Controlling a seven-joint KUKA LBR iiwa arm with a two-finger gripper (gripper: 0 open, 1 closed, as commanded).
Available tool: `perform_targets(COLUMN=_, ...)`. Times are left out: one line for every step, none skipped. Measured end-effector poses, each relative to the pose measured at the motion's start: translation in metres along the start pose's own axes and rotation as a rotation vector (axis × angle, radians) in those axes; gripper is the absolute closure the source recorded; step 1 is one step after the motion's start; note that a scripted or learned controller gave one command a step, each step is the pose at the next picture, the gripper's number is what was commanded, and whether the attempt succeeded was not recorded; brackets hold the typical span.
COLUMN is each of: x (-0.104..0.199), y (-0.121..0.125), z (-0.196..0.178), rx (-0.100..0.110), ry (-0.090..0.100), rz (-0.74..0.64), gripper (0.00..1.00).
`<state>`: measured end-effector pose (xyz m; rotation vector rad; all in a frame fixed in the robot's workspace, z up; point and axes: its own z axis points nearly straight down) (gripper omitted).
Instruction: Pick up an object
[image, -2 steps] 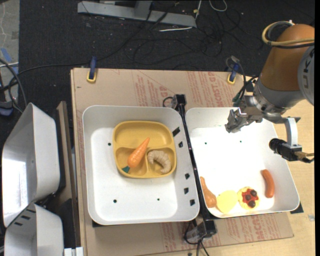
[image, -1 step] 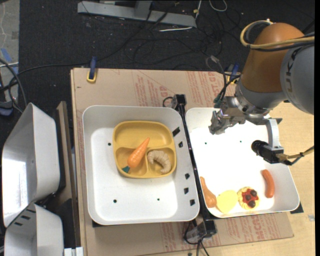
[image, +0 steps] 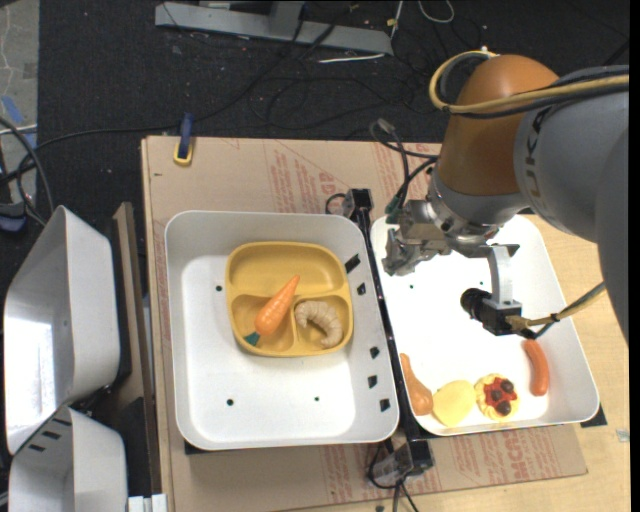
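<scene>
My gripper (image: 400, 252) hangs over the far left corner of the right bin (image: 560, 300), close to the wall between the two bins. Nothing shows in its grasp. Along the right bin's near edge lie an orange drumstick-shaped toy (image: 415, 385), a pale yellow round piece (image: 455, 402), a small tart with red and dark toppings (image: 497, 395) and a red sausage (image: 539, 366). In the left bin (image: 200, 330) a yellow divided plate (image: 250, 270) holds a toy carrot (image: 277, 305) and a pale shrimp (image: 322, 320).
The grey arm with its orange band (image: 495, 110) reaches in from the upper right and covers the far part of the right bin. A black part on a white bracket (image: 492, 310) hangs below the wrist, trailing a cable. Cardboard (image: 260, 170) lies under both bins.
</scene>
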<state>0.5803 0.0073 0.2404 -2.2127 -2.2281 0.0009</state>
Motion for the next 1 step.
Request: perform_targets(x=0.0485, y=-0.0069, z=0.0130, rx=0.001, ry=0.001, rz=-0.001, gripper=1.00)
